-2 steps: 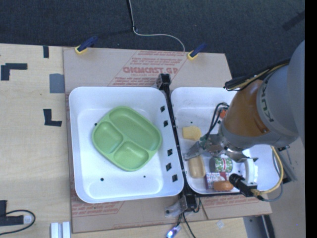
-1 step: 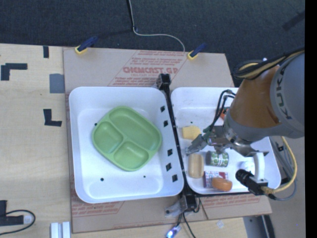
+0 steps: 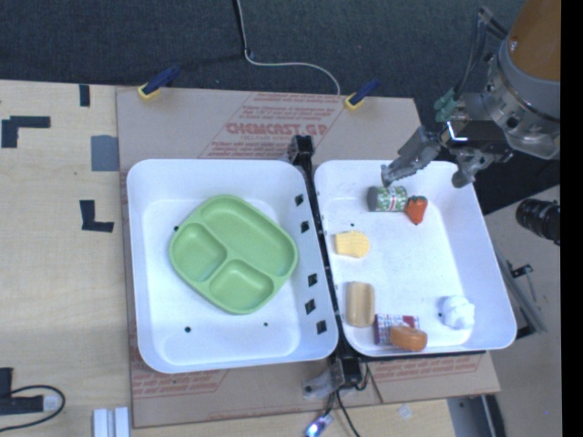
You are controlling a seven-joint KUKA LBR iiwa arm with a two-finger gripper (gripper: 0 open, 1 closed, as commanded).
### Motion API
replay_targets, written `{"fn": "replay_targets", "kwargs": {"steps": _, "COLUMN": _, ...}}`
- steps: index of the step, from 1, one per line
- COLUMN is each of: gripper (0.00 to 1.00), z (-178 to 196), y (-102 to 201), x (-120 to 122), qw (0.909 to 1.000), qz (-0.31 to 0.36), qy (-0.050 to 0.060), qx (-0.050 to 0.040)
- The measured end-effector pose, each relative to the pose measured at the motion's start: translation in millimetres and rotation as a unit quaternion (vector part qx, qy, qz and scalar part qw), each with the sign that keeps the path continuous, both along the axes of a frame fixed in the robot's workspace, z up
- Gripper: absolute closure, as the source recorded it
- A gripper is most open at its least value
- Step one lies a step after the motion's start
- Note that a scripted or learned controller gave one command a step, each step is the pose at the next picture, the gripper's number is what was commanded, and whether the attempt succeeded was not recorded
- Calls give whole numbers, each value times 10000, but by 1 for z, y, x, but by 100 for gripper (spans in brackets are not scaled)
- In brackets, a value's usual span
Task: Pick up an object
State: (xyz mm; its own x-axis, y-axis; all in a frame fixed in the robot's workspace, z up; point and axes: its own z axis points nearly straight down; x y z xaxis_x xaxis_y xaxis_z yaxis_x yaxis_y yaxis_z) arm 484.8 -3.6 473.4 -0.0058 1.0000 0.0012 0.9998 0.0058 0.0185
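Arm over the right bin's far edge, gripper low by the small can.

Landmark = right bin [image 3: 483, 244]. Left bin [image 3: 146, 244] sits beside it, w/ a green divided plate [image 3: 233, 253] inside. Arm [image 3: 533, 53] hangs over the right bin's far right corner. Gripper [image 3: 401, 167] at the bin's far rim, just above the can [image 3: 389, 198]; can't tell its finger state, nothing seen held. In the bin: can near far edge, red-orange piece [image 3: 416, 209] touching it; yellow piece [image 3: 352, 244] toward its left wall; tan bread-like piece [image 3: 360, 304], small packet [image 3: 392, 323], orange piece [image 3: 409, 338] near front; white lump [image 3: 456, 312] front right.
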Motion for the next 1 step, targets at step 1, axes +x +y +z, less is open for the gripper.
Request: {"fn": "replay_targets", "kwargs": {"steps": 1, "gripper": 0, "z": -135, "y": 47, "x": -3, "qw": 9999, "qz": -5, "qy": 164, "qx": -13}}
